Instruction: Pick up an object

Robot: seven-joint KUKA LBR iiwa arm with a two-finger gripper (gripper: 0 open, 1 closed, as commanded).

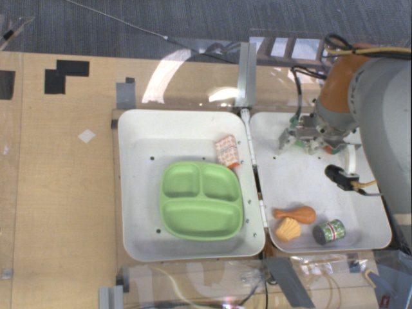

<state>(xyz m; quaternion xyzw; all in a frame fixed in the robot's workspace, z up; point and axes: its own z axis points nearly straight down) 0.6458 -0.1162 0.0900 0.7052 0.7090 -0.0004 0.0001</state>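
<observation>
Tool being hovered over the right bin

The tool (308,140), grip state not discernible, is being held well above the drumstick (295,214), which lies crosswise below.

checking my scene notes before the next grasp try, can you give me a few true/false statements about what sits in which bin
1. The green divided plate lies in the left bin. True.
2. The toy chicken drumstick lies on the green plate. False: it lies in the right bin, near the front edge.
3. A small green can lies on its side near the front of the right bin. True.
4. The small red and white packet lies in the right bin. False: it is in the left bin, by the plate's far right corner.
5. The gripper hangs over the left bin. False: it is over the right bin's far part.
</observation>
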